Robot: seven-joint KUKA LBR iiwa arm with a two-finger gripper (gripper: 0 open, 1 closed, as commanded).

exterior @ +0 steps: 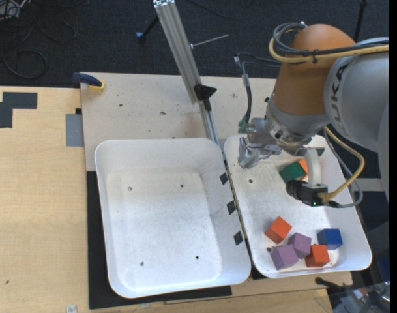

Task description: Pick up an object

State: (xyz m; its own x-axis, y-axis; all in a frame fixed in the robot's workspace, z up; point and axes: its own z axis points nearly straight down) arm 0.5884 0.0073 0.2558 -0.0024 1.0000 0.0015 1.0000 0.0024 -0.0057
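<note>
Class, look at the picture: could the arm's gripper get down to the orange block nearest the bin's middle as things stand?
Probably yes. The orange block lies apart from the purple blocks, uncovered from above, and the gripper hangs over the same right bin.

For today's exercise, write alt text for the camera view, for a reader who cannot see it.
A grey and orange robot arm reaches from the right, its gripper above the far end of the right white bin. Near the bin's front lie orange, purple and blue blocks; a green block sits further back. The left white bin adjoins it.
</note>
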